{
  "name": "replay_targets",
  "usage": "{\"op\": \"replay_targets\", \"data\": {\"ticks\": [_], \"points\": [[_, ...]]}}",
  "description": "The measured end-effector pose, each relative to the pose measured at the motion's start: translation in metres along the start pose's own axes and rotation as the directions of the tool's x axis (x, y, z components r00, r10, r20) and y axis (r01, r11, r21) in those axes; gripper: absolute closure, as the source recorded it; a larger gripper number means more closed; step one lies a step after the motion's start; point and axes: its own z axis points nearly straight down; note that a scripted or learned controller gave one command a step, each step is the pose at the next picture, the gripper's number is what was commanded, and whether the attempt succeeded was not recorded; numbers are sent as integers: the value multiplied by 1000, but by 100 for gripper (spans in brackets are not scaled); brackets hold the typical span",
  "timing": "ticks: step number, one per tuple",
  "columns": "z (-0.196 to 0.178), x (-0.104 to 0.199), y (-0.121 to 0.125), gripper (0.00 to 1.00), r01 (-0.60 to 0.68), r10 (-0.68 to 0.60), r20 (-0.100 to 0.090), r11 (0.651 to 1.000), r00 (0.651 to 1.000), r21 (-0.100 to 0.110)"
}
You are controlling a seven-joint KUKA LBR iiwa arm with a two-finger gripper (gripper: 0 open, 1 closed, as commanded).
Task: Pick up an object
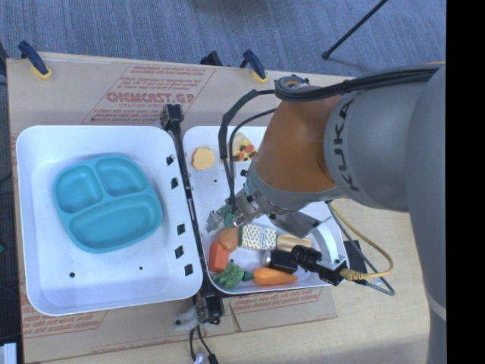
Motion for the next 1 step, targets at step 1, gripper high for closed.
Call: {"op": "replay_targets", "data": {"ticks": [1], "points": [[-30,-26,-12,100,425,-425,2,905,905,0]]}}
